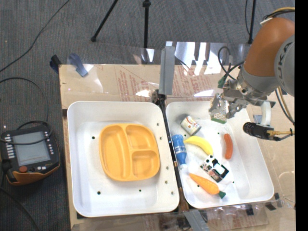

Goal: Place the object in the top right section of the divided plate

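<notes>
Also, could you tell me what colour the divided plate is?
The plate is orange-yellow all over, seen clearly in the camera view, in the left bin.

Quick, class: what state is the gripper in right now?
Gripper: above the right bin; open or closed cannot be told.

I see the orange divided plate [129, 151] flat in the left bin [77, 129], centred, its three sections bare; can't tell which right-bin item is the object.

The bench [120, 78] bears two white bins side by side: left bin [82, 129], right bin [250, 167].
</notes>
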`<state>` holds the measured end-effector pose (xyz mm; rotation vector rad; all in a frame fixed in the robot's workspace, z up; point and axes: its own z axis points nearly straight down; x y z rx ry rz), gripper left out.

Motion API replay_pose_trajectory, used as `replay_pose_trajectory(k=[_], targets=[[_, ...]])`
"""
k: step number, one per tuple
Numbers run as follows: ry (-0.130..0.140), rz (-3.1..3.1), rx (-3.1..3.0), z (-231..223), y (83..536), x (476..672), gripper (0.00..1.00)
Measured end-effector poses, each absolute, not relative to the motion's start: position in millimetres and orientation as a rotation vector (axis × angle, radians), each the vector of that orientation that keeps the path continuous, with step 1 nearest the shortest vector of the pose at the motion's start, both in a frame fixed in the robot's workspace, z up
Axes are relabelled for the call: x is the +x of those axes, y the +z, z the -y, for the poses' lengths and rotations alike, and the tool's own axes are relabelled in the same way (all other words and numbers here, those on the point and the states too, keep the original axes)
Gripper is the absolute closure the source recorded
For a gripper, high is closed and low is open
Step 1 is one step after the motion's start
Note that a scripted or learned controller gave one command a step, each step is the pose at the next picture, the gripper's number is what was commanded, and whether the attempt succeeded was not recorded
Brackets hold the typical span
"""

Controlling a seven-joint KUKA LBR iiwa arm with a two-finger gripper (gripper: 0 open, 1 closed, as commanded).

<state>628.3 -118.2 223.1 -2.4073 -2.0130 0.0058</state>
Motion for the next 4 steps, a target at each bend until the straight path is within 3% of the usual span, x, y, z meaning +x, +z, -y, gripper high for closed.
replay_pose_trajectory(k=[1,2,3,4], targets=[[0.006,2.084,-2.344,39,203,585.4,1.0],[0.008,2.259,-2.175,-26,185,525.2,1.0],[0.009,2.159,-2.276,-101,199,519.5,1.0],[0.01,2.192,-2.244,-145,228,499.6,1.0]])
